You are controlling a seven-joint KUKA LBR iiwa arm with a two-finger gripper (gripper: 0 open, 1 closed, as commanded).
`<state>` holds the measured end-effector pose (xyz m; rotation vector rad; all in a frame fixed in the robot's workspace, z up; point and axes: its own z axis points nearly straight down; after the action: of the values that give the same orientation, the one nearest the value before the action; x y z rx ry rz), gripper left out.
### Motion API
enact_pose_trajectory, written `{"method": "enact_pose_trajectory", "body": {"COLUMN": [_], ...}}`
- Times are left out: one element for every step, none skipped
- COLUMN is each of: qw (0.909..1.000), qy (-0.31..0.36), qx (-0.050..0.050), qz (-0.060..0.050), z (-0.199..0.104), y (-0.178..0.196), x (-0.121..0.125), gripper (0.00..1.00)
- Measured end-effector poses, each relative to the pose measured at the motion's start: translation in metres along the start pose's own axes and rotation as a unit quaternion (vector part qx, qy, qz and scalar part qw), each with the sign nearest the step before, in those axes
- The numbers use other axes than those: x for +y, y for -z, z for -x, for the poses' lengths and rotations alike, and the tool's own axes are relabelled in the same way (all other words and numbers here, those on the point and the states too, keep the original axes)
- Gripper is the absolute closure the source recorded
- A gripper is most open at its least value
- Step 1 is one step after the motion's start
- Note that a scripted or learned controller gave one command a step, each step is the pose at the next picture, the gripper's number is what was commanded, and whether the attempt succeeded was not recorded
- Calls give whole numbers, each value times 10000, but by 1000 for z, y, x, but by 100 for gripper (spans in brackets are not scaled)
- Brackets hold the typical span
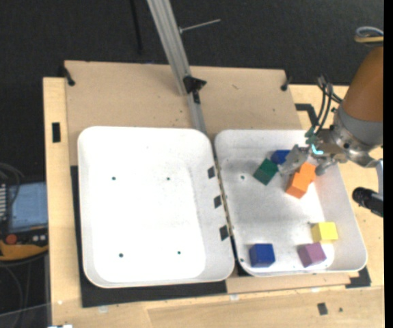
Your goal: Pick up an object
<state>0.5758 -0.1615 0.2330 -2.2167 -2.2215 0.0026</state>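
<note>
Camera view, tool [310, 157] over right bin [333, 268], orange block [301, 181] beneath, grip state unclear, no readable writing.

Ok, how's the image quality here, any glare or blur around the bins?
Camera view: the white left bin is washed out, nearly featureless; the right bin shows some grey shading; the gripper looks soft and indistinct; the surroundings off the bench are dark.

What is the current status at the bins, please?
Tool low in right bin, finger state unclear. Orange block just below it, not seen gripped. Green block and a blue block crowd close on the left.
</note>
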Motion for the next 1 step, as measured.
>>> {"method": "enact_pose_trajectory", "body": {"qw": [10000], "qy": [-1], "qx": [-4], "qz": [24], "z": [0], "y": [2], "x": [1], "gripper": [0]}}
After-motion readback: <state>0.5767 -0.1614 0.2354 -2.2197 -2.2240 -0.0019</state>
